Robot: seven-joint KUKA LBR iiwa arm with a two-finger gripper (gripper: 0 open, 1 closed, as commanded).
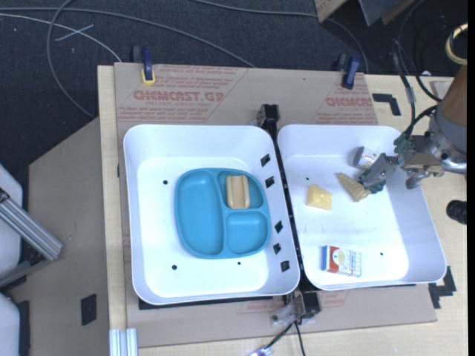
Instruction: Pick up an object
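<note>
My gripper [366, 168] hovers in the upper right part of the right bin [415, 232], reaching in from the right. Its two fingers stand apart, so it is open. A tan wedge [352, 185] lies on the bin floor just under and left of the lower finger [373, 179], touching or nearly touching it; nothing sits between the fingers. A pale yellow wedge [320, 196] lies farther left. A small white packet with red and blue print [341, 260] rests near the bin's front.
The left bin [148, 199] holds a blue divided plate [200, 213] with a tan block [237, 191] in its upper right compartment. Black clips run along the divider [280, 221] between the bins. Clamps and cables lie beyond the bench's far edge.
</note>
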